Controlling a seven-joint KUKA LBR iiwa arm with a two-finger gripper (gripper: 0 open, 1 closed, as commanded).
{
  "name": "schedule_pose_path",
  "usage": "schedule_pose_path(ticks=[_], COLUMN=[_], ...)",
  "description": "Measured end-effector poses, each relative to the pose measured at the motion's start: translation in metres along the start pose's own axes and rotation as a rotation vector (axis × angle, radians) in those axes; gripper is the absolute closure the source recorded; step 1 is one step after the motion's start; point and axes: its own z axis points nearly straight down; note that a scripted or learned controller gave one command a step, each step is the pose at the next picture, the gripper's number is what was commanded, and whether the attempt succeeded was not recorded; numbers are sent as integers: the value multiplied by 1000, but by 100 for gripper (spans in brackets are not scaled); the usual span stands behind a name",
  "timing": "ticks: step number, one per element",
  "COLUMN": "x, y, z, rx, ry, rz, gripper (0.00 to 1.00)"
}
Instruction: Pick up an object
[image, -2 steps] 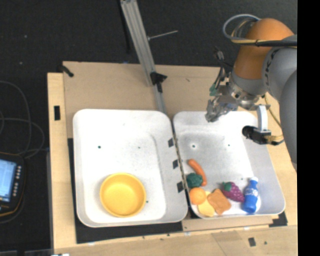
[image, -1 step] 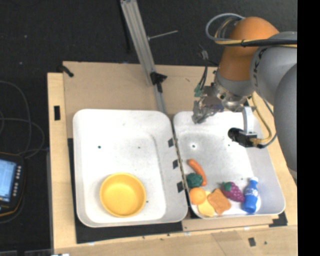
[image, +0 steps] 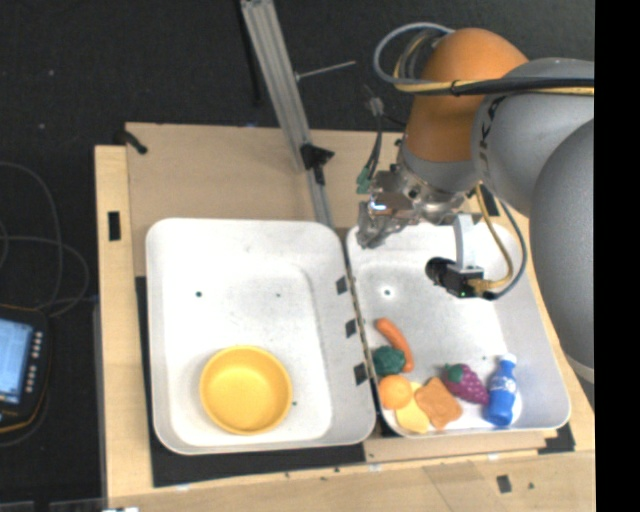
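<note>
Camera view: left bin (image: 170, 260) holds yellow bowl (image: 245, 388); pincer (image: 372, 232) state unclear.

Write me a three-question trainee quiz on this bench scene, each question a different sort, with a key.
1. True or false: the yellow bowl lies in the same bin as the blue bottle.
2. Multiple choice: where does the gripper hang? A) over the bowl, B) at the far edge of the right bin, near the divide between the bins, C) beside the bottle.
3. Fill in: the toy carrot lies near the ___ edge of the right bin.

Key: 1 false, the bowl sits in the left bin. 2 B. 3 left.
</note>
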Motion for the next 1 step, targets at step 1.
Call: schedule_pose_path(ticks=[1], x=[59], y=[-19], z=[-6], rx=[1], ry=[0], rz=[-1], gripper=[100])
